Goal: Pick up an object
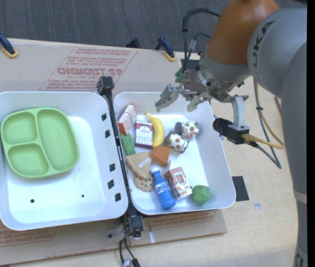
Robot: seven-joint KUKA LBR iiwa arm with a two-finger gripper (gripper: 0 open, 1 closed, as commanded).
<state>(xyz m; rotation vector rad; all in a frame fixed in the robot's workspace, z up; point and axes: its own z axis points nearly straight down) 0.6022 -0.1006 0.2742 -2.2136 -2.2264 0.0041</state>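
Hand open above bin, yellow curved banana

Red print is seen on the brown cardboard sheet under the bins; the large line is read as "CHEMCAST GP", upside-down letters aside. Smaller red lines above and below it are too fine to be read. Labels on the small cartons in the right bin are blurred, unreadable.

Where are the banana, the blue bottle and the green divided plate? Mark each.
banana (158, 129): camera view, middle of its curved body.
blue bottle (162, 190): camera view, on its label.
green divided plate (56, 139): camera view, floor of its largest compartment.
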